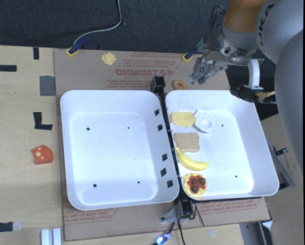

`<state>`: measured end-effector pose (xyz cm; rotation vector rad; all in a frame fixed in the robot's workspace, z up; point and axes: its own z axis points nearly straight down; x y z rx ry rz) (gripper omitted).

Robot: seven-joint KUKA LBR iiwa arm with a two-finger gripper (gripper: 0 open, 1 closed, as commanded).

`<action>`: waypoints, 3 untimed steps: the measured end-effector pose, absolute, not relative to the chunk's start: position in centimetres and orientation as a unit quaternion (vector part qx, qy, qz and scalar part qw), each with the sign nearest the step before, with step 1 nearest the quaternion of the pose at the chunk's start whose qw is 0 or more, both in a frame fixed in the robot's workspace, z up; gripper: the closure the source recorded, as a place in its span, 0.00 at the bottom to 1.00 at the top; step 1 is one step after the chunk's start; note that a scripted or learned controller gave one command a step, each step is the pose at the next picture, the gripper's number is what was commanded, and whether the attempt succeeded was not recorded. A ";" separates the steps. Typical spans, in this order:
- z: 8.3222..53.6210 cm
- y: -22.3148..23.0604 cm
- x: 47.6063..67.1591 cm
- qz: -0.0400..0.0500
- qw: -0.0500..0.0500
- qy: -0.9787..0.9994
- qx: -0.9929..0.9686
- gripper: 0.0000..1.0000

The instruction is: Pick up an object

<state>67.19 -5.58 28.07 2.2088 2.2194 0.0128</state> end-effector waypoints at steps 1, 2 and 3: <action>22.7 2.2 65.2 -0.002 -0.003 0.710 0.704 1.00; 29.4 16.4 66.1 0.005 0.000 0.713 0.701 1.00; 43.2 16.9 66.6 0.007 0.004 0.709 0.706 1.00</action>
